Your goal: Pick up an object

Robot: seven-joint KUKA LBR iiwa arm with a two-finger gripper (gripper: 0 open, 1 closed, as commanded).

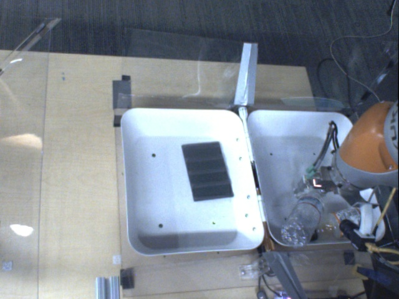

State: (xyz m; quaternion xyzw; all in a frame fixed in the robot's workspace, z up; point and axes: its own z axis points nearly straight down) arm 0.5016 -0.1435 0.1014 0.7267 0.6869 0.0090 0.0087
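Lying just below the tool [318,182], a clear cup [300,222] rests tipped over.

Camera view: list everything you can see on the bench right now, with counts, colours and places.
Left bin: one, white, shallow, left of centre on the bench.
Right bin: one, white, shallow, touching the left bin's right side.
Ridged pad: one, black, flat in the middle of the left bin.
Clear plastic cup: one, transparent, lying near the front of the right bin.
Bench: one, pale wood.
Metal post: one, grey, behind the seam between the bins.
Cables: several, dark, at the far right.
Arm: one, grey with orange band, over the right bin.
Tool: one, above the cup; finger state unclear.
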